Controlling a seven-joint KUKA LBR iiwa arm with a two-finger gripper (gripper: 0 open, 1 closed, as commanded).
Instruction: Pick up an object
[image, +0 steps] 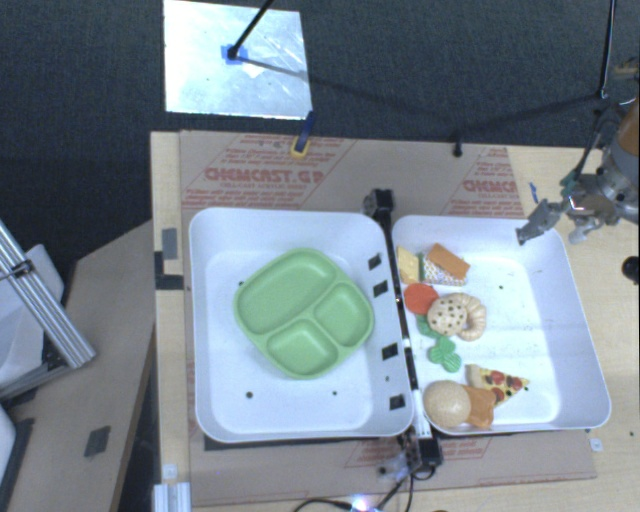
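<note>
Several toy foods lie along the left side of the right bin: a yellow wedge, an orange-topped slice, a red tomato, a speckled cookie bun, a green leafy piece, a pizza slice and a tan bun beside an orange piece. My gripper hovers over the bin's far right corner, open, with nothing between its fingers. It is well to the right of the food.
The left bin holds a green divided plate. A black divider separates the bins. A silver sheet lies beyond the bench. A metal frame stands at the left.
</note>
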